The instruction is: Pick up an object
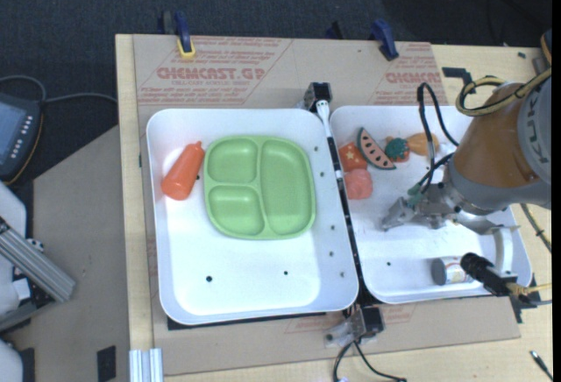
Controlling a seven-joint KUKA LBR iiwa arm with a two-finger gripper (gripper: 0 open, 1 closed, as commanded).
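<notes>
Toy food pieces, a watermelon slice (379, 149), a pink block (358, 185) and an orange cube (352, 156), lie at eleven o'clock in the right bin (386, 284). The gripper (396, 215) hovers at the bin's centre; how it stands I cannot tell. The left bin (245, 284) holds a green tray (260, 187), with a carrot (182, 171) at its nine o'clock.

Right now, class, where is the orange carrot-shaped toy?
The orange carrot-shaped toy lies in the left white bin, near its left wall, just beside the green divided plate.
</notes>
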